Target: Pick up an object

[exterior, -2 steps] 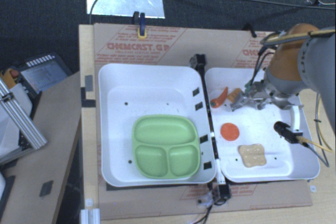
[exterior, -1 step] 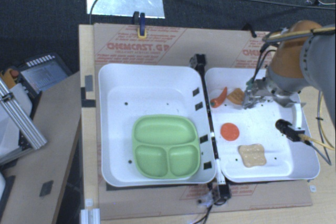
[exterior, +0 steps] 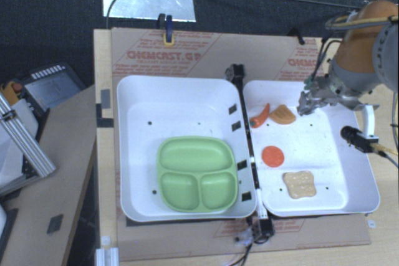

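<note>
Backing board printed CHEMCAST at twelve o'clock, gripper at three o'clock beside toast-coloured piece, grip state unclear

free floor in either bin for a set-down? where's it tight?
Left white bin: bare floor along the far and left walls, bordering the green three-compartment plastic tray.
Right white bin: bare strip right of the orange-red disc and tan toast-shaped piece.
Crowded: far end, where the red-orange chilli-shaped piece, tan croissant-like piece and gripper cluster.

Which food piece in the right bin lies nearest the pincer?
The tan, croissant-like piece at the bin's far end, just left of the pincer; the carrot, red disc and toast lie farther off.
</note>
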`<state>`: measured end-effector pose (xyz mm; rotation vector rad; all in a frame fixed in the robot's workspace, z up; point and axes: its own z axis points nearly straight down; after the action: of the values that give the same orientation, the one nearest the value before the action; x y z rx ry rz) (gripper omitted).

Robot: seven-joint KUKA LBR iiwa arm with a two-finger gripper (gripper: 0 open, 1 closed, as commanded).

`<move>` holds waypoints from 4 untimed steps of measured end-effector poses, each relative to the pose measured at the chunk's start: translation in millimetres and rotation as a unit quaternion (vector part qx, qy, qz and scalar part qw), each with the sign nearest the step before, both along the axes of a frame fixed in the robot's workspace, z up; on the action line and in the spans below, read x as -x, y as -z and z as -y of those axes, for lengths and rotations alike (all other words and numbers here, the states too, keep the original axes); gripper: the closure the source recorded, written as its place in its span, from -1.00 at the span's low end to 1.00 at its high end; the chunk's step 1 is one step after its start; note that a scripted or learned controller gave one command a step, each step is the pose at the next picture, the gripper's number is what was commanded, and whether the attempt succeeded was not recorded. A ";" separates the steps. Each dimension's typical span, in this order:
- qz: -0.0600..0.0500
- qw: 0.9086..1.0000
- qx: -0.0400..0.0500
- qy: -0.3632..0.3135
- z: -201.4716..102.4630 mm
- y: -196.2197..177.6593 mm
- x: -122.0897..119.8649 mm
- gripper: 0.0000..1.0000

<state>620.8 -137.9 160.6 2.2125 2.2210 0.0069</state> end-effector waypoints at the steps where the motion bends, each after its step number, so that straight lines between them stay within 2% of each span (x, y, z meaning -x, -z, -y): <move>1: -0.001 1.000 0.000 -0.001 -2.6 -44.4 -2.7 1.00; 2: 0.000 1.000 0.000 -0.001 0.9 -94.5 -13.0 1.00; 3: -0.003 1.000 -0.001 -0.002 -47.4 -98.7 -0.7 1.00; 4: -0.004 1.000 -0.002 -0.003 -100.1 -82.6 17.6 1.00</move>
<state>603.1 -37.8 243.3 2.2127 2.2328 0.0018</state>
